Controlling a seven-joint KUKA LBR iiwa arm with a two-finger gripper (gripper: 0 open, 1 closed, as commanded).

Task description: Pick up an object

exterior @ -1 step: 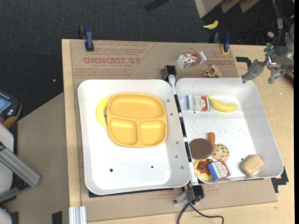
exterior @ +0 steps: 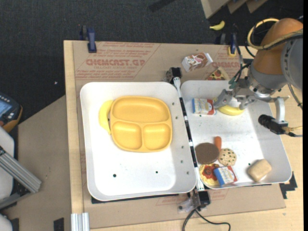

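Note:
My gripper [exterior: 234,101] hangs over the back of the right bin [exterior: 274,143], open, its two grey fingers spread apart. A yellow banana [exterior: 231,111] lies just below the fingertips, and nothing is held between them. Left of it lies a white carton [exterior: 202,106]. Toward the bin's front sit a brown patty [exterior: 207,152], a cookie [exterior: 226,156], a small orange carrot [exterior: 218,142], a pizza slice [exterior: 207,173], a blue and red box [exterior: 224,175] and a tan bread piece [exterior: 259,170].
The left bin [exterior: 96,177] holds a yellow divided plate [exterior: 141,122]. Behind the bins, a small carton [exterior: 197,60] and a toy slice [exterior: 217,74] lie on the board. Blue clamps [exterior: 90,37] grip the board's back edge. The arm's black side piece [exterior: 272,122] overhangs the right bin.

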